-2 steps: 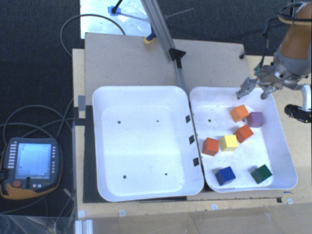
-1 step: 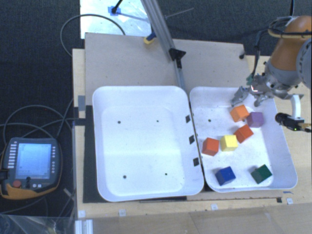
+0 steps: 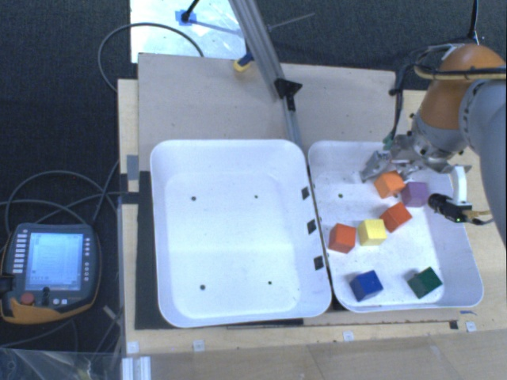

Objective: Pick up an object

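Pincer [image 3: 390, 171] above orange cube [image 3: 389, 184], corner-on

arm [image 3: 467, 93] cut off at right edge, gripper [image 3: 394, 167] fingertips too small to tell, orange block [image 3: 388, 184] top edge partly hidden under gripper, pendant [image 3: 49, 271] screen blurred

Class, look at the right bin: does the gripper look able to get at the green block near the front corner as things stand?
Probably yes. The green block sits apart from the blue block, with nothing over it. The gripper hangs over the orange block at the far end of the same bin.
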Tool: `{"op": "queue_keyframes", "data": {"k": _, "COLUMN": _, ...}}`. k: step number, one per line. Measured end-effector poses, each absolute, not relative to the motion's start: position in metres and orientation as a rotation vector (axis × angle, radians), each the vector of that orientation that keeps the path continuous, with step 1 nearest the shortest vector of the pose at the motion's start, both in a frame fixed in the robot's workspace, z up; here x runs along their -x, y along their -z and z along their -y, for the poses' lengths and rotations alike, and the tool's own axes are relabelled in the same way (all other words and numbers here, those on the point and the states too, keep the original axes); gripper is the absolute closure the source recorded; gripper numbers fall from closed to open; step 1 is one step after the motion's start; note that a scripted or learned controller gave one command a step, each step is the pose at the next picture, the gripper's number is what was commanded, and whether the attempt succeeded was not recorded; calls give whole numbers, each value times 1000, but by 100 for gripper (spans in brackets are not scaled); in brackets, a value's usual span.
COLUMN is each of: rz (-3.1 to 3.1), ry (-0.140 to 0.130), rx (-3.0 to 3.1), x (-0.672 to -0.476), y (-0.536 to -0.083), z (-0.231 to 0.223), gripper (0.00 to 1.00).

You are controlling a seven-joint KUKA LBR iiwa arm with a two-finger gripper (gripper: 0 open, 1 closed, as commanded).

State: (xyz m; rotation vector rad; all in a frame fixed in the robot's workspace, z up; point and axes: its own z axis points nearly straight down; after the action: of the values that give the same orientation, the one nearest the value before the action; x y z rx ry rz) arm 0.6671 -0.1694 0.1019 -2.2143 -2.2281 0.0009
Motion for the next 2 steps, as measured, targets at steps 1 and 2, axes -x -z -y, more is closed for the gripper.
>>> {"op": "queue_keyframes", "data": {"k": 1, "rz": 2235, "ry": 3, "rx": 2215, "x": -669, "y": -116, "z": 170, "gripper": 100}}
{"op": "queue_keyframes", "data": {"k": 2, "rz": 2233, "ry": 6, "rx": 2218, "x": -673, "y": -171, "z": 160, "gripper": 100}}
